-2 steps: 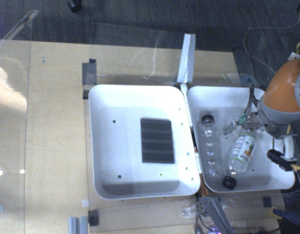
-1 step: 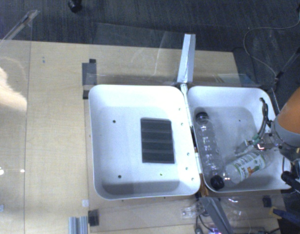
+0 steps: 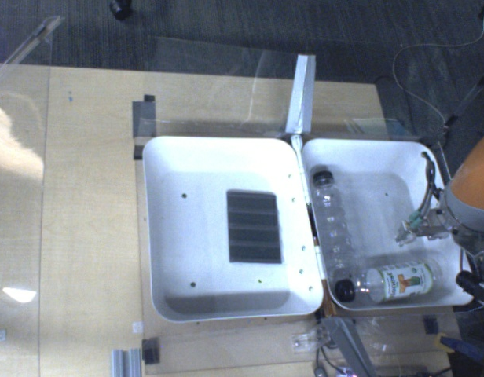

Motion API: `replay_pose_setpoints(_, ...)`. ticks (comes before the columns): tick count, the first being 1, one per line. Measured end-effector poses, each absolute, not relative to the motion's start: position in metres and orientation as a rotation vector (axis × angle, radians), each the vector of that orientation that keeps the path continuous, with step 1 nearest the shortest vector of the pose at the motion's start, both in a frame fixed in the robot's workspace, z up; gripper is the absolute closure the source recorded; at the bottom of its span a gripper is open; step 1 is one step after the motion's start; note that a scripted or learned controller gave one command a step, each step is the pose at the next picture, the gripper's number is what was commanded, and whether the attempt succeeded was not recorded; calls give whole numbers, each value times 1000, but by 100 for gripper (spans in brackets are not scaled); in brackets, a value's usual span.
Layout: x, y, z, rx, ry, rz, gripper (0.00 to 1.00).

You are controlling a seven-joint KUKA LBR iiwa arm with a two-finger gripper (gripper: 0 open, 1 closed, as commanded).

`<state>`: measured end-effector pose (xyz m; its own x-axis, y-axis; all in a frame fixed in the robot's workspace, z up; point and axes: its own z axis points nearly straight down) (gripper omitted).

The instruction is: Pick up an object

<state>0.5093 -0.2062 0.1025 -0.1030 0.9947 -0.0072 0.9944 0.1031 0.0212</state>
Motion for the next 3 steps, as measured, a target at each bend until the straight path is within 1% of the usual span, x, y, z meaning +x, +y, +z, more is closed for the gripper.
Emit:
replay_pose_setpoints(1,509,-206,102,2090,2319,17,0)
replay_pose_setpoints(2,592,-153,89,2039,2377,12,0)
replay_pose_setpoints(3,668,-105,89,1848,2538,-13,0)
